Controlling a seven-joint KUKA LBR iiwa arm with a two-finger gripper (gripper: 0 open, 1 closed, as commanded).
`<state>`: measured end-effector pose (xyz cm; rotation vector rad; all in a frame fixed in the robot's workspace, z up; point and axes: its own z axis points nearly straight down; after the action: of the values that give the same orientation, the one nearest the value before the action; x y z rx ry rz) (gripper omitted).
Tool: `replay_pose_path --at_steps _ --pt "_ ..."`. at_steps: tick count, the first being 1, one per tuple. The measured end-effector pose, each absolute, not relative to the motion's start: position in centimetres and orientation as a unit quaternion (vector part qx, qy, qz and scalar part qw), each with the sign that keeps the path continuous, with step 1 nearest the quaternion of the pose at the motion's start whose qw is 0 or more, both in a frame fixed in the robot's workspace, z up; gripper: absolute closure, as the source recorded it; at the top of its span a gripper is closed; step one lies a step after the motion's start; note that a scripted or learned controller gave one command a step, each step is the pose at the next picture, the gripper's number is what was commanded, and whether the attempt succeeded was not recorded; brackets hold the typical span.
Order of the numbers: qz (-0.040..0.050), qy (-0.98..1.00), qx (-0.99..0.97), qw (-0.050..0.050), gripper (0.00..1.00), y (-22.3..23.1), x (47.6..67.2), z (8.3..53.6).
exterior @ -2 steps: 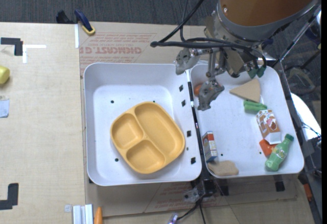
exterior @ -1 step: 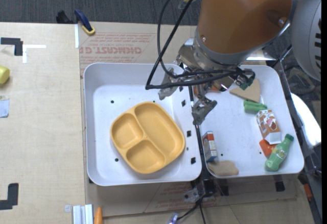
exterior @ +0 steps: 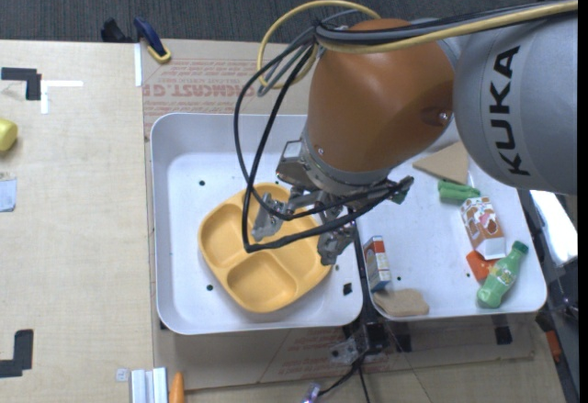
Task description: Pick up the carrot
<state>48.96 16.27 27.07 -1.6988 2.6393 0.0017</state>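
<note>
The carrot (exterior: 476,264) shows as a small orange piece in the right bin (exterior: 432,296), tucked between a printed packet (exterior: 483,227) and a green bottle (exterior: 502,276); most of it is covered by them. My gripper (exterior: 297,232) hangs over the left bin (exterior: 179,208), just above a yellow divided plate (exterior: 234,250). Its two fingers (exterior: 265,218) stand apart, open, with nothing held between them. The gripper is far left of the carrot, across the wall between the bins.
The right bin also holds a green vegetable (exterior: 456,193), a small red-and-white box (exterior: 376,263), a brown slab (exterior: 401,303) and a tan wedge (exterior: 452,163). Black and yellow cables (exterior: 246,167) loop from the wrist over the left bin. A yellow object (exterior: 6,134) lies at the far left.
</note>
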Motion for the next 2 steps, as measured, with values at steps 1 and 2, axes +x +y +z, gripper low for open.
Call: replay_pose_path --at_steps 1,2 --pt "0.0006 0.813 -0.583 0.000 0.00 15.5 47.8 13.8" --pt "-0.0051 0.797 -0.604 0.009 0.00 19.5 48.6 10.3"
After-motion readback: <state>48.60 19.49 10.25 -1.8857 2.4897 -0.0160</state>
